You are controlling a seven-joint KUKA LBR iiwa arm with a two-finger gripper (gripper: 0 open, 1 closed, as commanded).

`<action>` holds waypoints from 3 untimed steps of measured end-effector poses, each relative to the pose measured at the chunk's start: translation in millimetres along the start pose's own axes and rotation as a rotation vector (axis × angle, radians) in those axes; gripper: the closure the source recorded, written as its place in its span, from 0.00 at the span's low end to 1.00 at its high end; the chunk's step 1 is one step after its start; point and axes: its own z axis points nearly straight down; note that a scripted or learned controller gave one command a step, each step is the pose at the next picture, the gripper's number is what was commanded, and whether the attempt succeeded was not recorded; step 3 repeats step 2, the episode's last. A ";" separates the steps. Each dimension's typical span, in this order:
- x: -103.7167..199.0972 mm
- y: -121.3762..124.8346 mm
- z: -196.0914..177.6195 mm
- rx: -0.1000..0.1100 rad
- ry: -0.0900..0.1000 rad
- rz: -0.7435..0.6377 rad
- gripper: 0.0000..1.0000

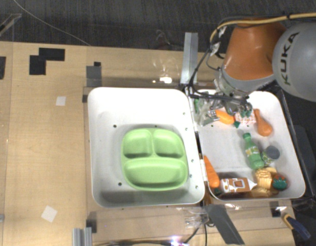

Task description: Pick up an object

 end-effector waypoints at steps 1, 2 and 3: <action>-26.2 -55.7 -88.6 0.010 -0.022 0.084 1.00; -28.4 -53.0 -100.0 0.010 -0.030 0.079 1.00; -28.4 -53.0 -100.0 0.010 -0.030 0.079 1.00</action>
